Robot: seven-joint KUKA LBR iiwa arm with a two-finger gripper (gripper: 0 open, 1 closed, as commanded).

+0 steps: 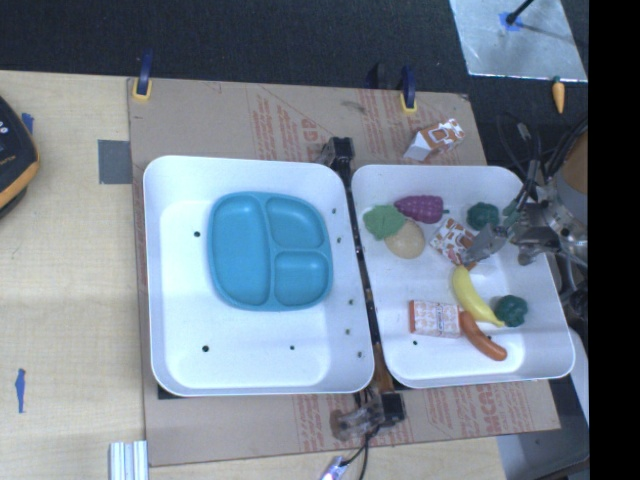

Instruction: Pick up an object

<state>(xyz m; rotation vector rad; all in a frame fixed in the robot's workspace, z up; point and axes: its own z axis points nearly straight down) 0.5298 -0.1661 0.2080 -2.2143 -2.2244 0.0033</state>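
Two white bins sit side by side on a brown cardboard sheet (300, 108) on the tabletop (60, 268).

The left bin (180, 358) has a blue plate (268, 251) w/ 3 parts in it, lying flat near the middle.

The right bin (540, 363) has the toy food. Near the top there's a purple grape bunch (420, 208). Just left of it is a green leafy thing (382, 221), and a tan potato (405, 240) touches that one from below. A small red & white packet (452, 238) lies right of the potato. A dark green veg (483, 214) sits near the top right. Lower down, a yellow banana (470, 296) lies slanted, w/ another dark green broccoli (511, 310) at its right end. A flat red & white box (434, 318) lies left of the banana's low end. An orange carrot (483, 341) is just under the banana, near the bin's front wall.

The end effector (490, 243) comes in from the right, over the right bin's upper right part. Its grey tip is just above the banana's top end & next to the red & white packet. Can't tell if it's open or closed, or if it has hold of anything; the metal bits blur together.

One more red & white packet (435, 138) lies on the cardboard, outside the bins, above the right bin.
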